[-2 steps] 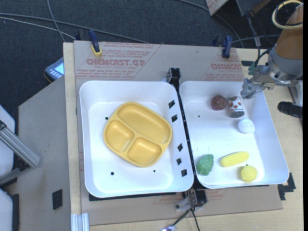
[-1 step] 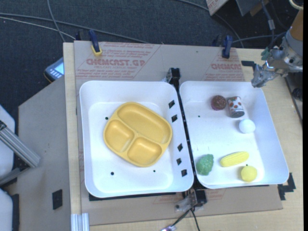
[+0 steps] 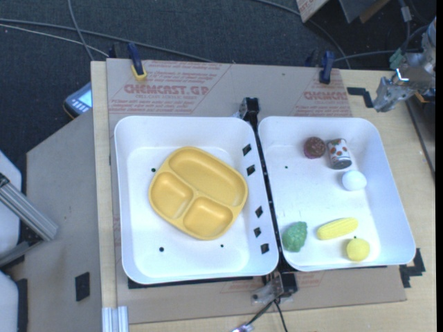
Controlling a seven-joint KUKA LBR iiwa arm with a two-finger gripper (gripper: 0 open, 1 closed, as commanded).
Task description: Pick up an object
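Note:
The right bin [image 3: 387, 185] holds several small objects: a brown round piece [image 3: 314, 147], a small can [image 3: 338, 153], a white ball [image 3: 354, 180], a corn cob [image 3: 337, 228], a green broccoli piece [image 3: 295, 236] and a yellow lemon [image 3: 357, 250]. My gripper [image 3: 389, 94] hangs at the far right, above the bench beyond the right bin's back corner, well away from every object. Nothing shows between its tips.
A yellow divided plate [image 3: 199, 192] lies in the left bin [image 3: 131, 206]. Two clamps [image 3: 138, 66] [image 3: 325, 69] hold the board at the back edge. Cables run over the dark floor behind.

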